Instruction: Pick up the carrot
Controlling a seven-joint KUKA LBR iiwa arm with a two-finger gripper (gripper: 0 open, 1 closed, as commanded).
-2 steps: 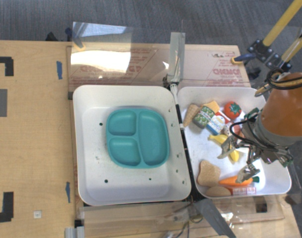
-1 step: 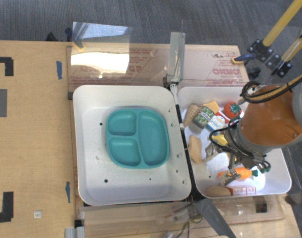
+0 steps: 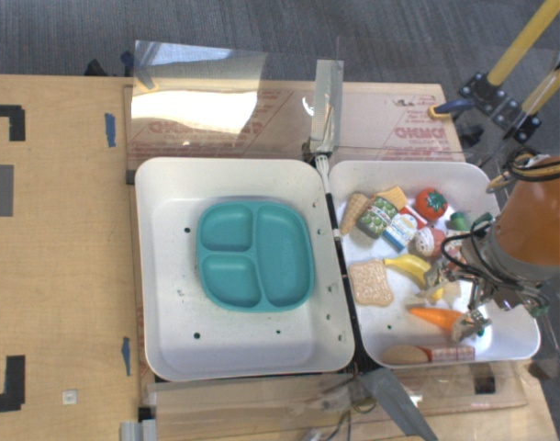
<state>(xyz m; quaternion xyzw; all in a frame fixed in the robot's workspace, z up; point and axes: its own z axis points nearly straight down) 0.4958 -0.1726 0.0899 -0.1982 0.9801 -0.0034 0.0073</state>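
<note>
I see the right bin (image 3: pixel 528 343) packed with toy food. The carrot (image 3: pixel 434 317) lies in its near part, long and orange, on its side, with its thin end pointing left. Just beside it on the far side sits a yellow banana (image 3: pixel 409 266), and to the left of that a tan cracker (image 3: pixel 371 283). Near the front wall lies a brown sausage (image 3: pixel 407 354), close to the carrot but not touching as far as I can tell. Farther back I see a red tomato (image 3: pixel 431 202), a green can (image 3: pixel 378 217) and a small blue and white box (image 3: pixel 400 232).

The gripper (image 3: pixel 471 322) hangs right at the thick right end of the carrot, with wires bunched around it. I cannot tell if the fingers are apart or together, or if they touch the carrot.

The right bin's near wall is close to the carrot. There is a little bare white floor to the right of the gripper. The left bin (image 3: pixel 161 274) has a teal tray (image 3: pixel 256 254) in the middle and lots of bare floor around it.
</note>
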